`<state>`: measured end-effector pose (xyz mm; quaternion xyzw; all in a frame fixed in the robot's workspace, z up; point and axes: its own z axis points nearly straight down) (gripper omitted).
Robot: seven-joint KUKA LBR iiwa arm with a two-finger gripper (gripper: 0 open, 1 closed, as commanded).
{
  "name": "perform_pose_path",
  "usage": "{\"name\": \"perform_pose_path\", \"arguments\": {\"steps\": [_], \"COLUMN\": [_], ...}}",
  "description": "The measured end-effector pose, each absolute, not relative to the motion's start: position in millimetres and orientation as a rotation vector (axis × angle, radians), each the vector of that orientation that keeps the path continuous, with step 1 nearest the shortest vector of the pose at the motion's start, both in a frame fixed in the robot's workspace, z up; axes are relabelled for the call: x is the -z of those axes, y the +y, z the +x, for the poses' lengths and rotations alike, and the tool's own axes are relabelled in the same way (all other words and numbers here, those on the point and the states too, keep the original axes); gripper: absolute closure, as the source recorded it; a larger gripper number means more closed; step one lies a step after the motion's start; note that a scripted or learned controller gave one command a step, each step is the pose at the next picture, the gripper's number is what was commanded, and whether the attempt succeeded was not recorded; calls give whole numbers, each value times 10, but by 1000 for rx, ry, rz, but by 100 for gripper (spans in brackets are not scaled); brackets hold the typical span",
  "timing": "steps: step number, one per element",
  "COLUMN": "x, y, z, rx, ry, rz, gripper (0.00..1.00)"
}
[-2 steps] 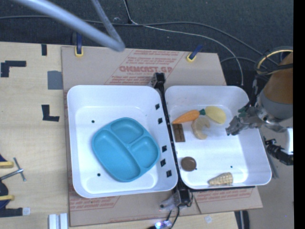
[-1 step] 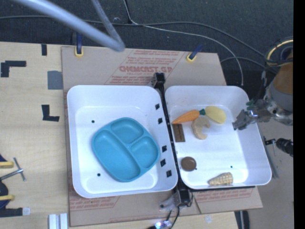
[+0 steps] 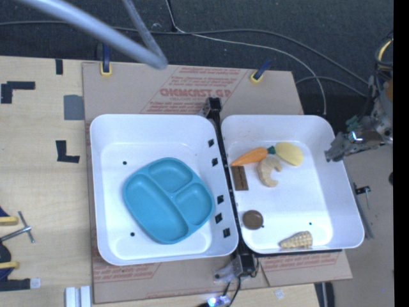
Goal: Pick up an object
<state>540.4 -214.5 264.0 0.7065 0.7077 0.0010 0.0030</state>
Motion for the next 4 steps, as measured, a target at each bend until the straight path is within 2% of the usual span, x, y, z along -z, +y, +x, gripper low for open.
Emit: {"name": "perform_pose_path", "arguments": {"steps": [4], "x": [-2616], "y": [101], "z": [5623], "rx": [0], "ry": [2231], "rz": [2214], "gripper": [100]}}
